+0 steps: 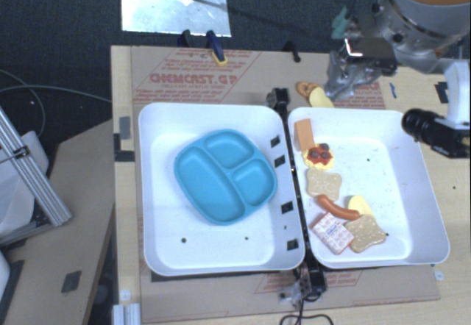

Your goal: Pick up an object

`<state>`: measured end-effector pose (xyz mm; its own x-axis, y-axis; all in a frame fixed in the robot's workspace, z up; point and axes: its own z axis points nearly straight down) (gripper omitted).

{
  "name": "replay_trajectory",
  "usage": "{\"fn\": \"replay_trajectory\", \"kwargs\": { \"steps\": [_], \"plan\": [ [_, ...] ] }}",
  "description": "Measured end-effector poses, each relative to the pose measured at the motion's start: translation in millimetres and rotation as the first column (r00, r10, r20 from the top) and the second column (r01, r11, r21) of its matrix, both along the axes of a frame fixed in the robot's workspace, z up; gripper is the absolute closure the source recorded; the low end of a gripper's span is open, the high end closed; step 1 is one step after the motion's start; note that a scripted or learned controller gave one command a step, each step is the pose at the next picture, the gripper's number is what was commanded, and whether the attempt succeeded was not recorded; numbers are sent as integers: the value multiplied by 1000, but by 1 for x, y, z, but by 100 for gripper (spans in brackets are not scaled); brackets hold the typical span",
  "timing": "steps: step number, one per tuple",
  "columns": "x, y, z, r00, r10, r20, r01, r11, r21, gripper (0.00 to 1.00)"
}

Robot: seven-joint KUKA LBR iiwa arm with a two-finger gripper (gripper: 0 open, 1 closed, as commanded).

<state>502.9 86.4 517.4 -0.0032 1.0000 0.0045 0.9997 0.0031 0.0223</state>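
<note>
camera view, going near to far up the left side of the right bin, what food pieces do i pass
pink-and-white wafer → sausage → pale cracker → yellow piece with red topping → orange strip

A robotics lab: a robot arm [430, 0] reaches over a cardboard-topped bench [191, 77] bearing two white bins [158, 191], with aluminium framing [29, 176] and loose cable [44, 92] left of them.

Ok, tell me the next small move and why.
Probably bring the gripper toward the camera, over the right bin, before descending: it hangs by the bin's far rim, while the food pieces lie along the bin's left side.
</note>
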Motion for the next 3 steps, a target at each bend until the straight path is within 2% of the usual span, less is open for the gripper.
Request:
{"fn": "replay_trajectory", "kwargs": {
  "steps": [1, 2, 3],
  "plan": [
    [-8, 29, -140, 999, 2, -34, -2, 1000, -7, 100],
    [-17, 47, -105, 1000, 3, -18, -3, 1000, -2, 100],
    [-15, 46, -95, 1000, 6, -16, -6, 1000, -3, 100]
  ]
}}
